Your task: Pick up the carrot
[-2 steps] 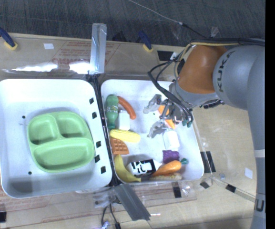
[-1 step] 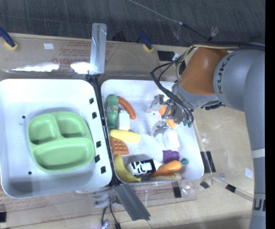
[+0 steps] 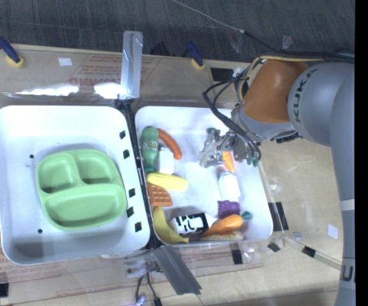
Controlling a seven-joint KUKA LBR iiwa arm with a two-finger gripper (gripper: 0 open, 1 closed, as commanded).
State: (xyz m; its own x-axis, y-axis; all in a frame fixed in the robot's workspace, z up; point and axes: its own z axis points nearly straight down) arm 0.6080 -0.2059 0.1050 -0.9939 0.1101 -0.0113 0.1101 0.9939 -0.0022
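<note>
The carrot (image 3: 226, 224) lay near the front wall of the right bin (image 3: 190, 116), orange body pointing left, green top toward the right corner, with purple grapes (image 3: 229, 207) touching it from behind and a black-and-white carton (image 3: 191, 222) just beside its tip. The gripper (image 3: 218, 150) hung over the bin's rear right, well apart from the carrot, above a white bottle (image 3: 229, 185) with an orange cap. Judgement: a good pick would call for moving toward the front wall, turning the wrist so the 2 fingers straddle the carrot's thick middle across its length, and descending clear of the grapes and wall (crowding there was the main risk). Jaws: the metal fingers appeared slightly parted, with nothing visibly between them; how wide was hard to read from above. The left bin (image 3: 5, 171) held a green divided plate (image 3: 80, 187).
</note>
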